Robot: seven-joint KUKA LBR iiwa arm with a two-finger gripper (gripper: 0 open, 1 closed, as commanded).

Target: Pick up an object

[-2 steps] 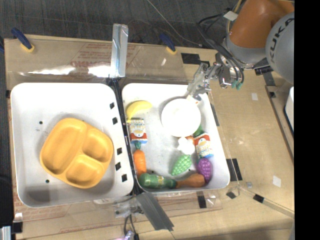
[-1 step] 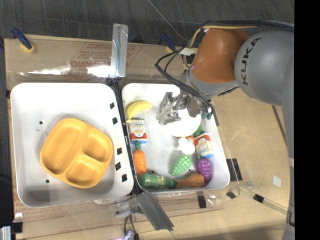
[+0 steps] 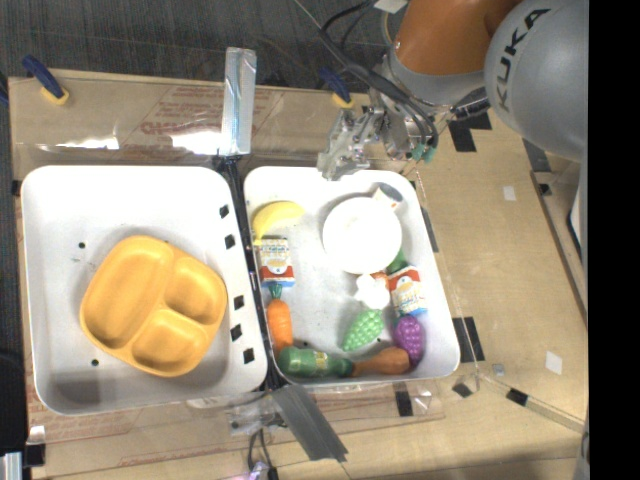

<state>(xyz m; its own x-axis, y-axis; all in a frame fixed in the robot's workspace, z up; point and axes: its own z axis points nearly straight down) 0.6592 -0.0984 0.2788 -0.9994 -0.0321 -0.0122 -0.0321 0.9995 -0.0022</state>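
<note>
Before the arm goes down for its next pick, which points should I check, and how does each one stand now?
1. Gripper free of any load: ok, nothing shows between its fingers.
2. Gripper over the right bin: not ok, it hangs at the far rim.
3. Targets in the right bin: ok, banana, white cup, carrot and purple grapes lie there.
4. Room around the targets: not ok, the near-end items crowd together.
5. Left bin: ok, the yellow divided plate lies away from the arm.

A yellow divided plate (image 3: pixel 153 304) lies in the left bin (image 3: pixel 50 198).
</note>
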